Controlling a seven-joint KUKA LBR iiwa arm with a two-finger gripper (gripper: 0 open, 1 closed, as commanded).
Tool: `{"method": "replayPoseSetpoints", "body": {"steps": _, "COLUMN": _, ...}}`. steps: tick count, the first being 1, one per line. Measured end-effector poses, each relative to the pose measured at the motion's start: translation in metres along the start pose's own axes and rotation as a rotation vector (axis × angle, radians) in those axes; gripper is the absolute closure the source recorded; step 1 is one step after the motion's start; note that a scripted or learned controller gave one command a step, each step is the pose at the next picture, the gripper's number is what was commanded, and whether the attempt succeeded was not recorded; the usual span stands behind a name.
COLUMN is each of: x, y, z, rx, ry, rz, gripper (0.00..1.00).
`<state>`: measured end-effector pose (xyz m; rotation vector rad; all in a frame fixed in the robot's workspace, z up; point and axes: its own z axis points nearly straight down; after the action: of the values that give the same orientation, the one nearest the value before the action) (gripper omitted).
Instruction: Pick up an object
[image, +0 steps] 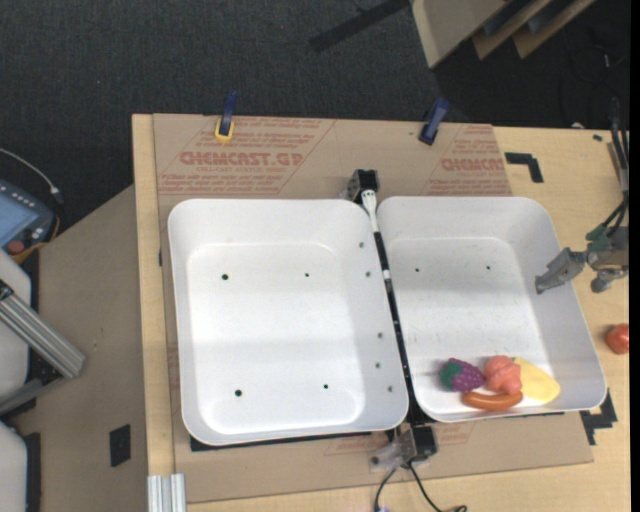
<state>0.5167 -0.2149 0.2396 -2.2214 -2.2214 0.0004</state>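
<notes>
Dark carpet is surrounding the surface (300, 150), which is wearing a sheet of brown cardboard printed with red lettering. Two clamps are pinning that sheet at the far edge: one yellow and blue (226, 122), one blue (434, 122). Two shallow white bins are sitting side by side on it, touching along a black seam in the middle.

I am counting four small holes in the floor of the left bin (200, 300) and nothing lying on them. The right bin (480, 225) is holding the things I could pick: four toy foods bunched in its near corner. A purple bunch of grapes (461, 375) is lying furthest left, a reddish-pink piece (503, 374) is sitting just beside it, a yellow piece (538, 384) is touching that one on its far side, and an orange sausage-like piece (491, 400) is lying along the front of the three.

I am reaching in from the right with my gripper (574, 266) hovering at the right bin's right rim, well apart from the pile. Its fingers are too small and blurred for me to tell whether they are spread or closed, and nothing is showing between them.

One more orange-red thing (618, 339) is lying outside the bins, near the right edge.
</notes>
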Motion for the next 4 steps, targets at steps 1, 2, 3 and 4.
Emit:
{"method": "replayPoseSetpoints", "body": {"steps": 1, "x": 0.08, "y": -0.034, "z": -0.09, "rx": -0.011, "ry": 0.001, "rz": -0.008, "gripper": 0.0}}
{"method": "replayPoseSetpoints", "body": {"steps": 2, "x": 0.104, "y": -0.036, "z": -0.157, "rx": -0.011, "ry": -0.002, "rz": -0.004, "gripper": 0.0}}
{"method": "replayPoseSetpoints", "body": {"steps": 3, "x": 0.132, "y": -0.036, "z": -0.237, "rx": -0.013, "ry": -0.001, "rz": -0.005, "gripper": 0.0}}
{"method": "replayPoseSetpoints", "body": {"steps": 4, "x": 0.15, "y": -0.037, "z": -0.3, "rx": -0.012, "ry": -0.002, "rz": -0.003, "gripper": 0.0}}
